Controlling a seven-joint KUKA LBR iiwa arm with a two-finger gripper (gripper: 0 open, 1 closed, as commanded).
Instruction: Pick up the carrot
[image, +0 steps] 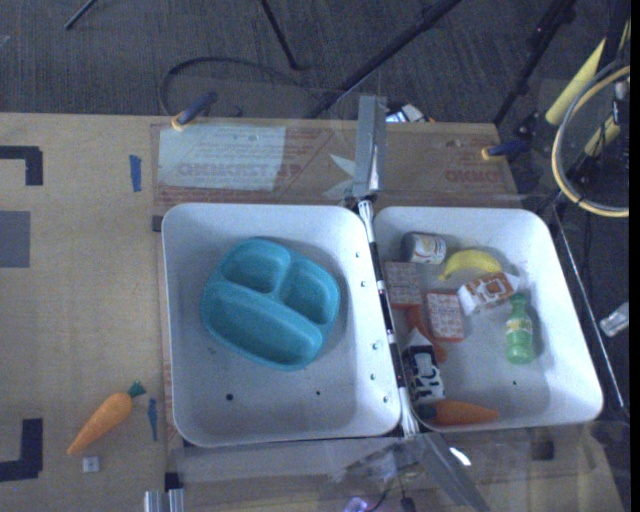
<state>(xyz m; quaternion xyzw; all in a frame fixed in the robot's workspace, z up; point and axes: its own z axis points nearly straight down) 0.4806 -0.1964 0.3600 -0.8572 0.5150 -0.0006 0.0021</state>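
Note:
An orange carrot (464, 411) lies on its side at the front edge of the right bin (570, 300), its tip pointing right, just below a black and white carton (423, 374). A second orange carrot with a green top (101, 421) lies on the wooden bench outside the bins, at the front left.
The right bin also holds a small can (425, 247), a banana (470, 263), an orange and white box (487, 292), a green bottle (518, 331) and red and white packets (445, 315). A blue divided plate (270, 300) sits in the left bin (190, 400). Yellow cables (585, 110) hang at the back right.

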